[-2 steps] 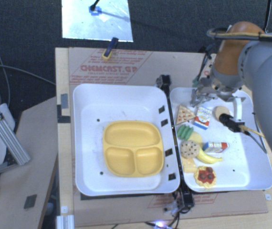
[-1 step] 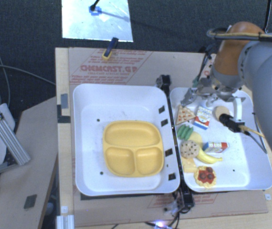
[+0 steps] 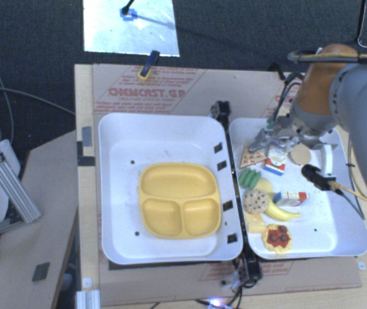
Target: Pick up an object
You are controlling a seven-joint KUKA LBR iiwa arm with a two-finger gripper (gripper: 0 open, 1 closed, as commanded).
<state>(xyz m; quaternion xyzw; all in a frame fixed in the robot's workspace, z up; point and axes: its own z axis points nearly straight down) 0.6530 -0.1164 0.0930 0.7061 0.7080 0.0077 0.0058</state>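
Observation:
My gripper (image 3: 265, 139) hangs low over the back left part of the right bin (image 3: 348, 237), on the grey arm that reaches in from the right. Just below it lie a triangular pizza slice (image 3: 253, 154) and a small red, white and blue carton (image 3: 274, 167). A tan disc (image 3: 300, 154) sits to its right. Further forward lie a green piece (image 3: 250, 178), a cookie (image 3: 255, 201), a banana (image 3: 280, 212), a red and white carton (image 3: 291, 199) and a small round pizza (image 3: 277, 237). I see nothing lifted off the bin floor.
The left bin (image 3: 116, 172) bears a yellow divided plate (image 3: 179, 199). The wall where the two bins meet (image 3: 230, 172) runs just left of the toy food. The arm's bulk covers the right bin's back right corner.

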